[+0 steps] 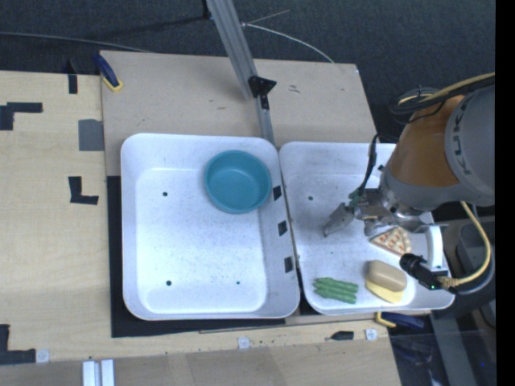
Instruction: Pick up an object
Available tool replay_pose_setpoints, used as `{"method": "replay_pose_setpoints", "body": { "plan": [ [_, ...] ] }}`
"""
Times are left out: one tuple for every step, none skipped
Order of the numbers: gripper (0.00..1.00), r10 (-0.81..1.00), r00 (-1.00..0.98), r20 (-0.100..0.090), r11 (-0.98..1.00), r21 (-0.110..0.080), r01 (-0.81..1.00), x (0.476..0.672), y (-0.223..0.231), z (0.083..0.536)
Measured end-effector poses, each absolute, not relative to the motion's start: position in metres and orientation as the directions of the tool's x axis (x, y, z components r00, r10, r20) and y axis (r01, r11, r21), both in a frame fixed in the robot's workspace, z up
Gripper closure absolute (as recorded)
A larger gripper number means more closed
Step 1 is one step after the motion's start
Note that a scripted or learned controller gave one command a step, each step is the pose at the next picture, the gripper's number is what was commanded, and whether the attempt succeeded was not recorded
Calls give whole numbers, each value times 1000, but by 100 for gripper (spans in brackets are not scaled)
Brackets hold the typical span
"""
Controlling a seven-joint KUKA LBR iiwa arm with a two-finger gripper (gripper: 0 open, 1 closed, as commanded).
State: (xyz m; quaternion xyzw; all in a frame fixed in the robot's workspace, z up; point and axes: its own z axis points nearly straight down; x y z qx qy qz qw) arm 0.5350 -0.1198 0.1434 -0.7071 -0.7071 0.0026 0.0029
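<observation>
Seen from above at a slant, two shallow white plastic bins sit side by side on a wooden bench. The left bin (153,240) holds a round teal plastic bowl (237,181) near its far right corner. The right bin (322,175) holds three small things along its near edge: a bundle of green bean-like sticks (335,289), a pale yellow sponge-like block (386,280) just to their right, and a flat triangular wedge that looks like a toy pizza slice (392,239) further back.

The grey arm with an orange band reaches in from the right. Its two-finger gripper (341,220) hangs over bare bin floor in the middle of the right bin. The two fingers look spread apart with nothing between them, so the gripper holds nothing.

The relation that matters: the candidate objects all lie away from the gripper. The pizza slice is nearest, just to its right, partly under the wrist. The green sticks lie toward the near edge, almost straight below in the picture, with their long axis running left to right. The yellow block sits near and to the right. The bowl is well apart, in the other bin.
</observation>
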Motion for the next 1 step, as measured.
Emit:
{"method": "replay_pose_setpoints", "body": {
  "plan": [
    [0, 1000, -1, -1, 1, -3, 1000, 534, -119, 90]
  ]
}}
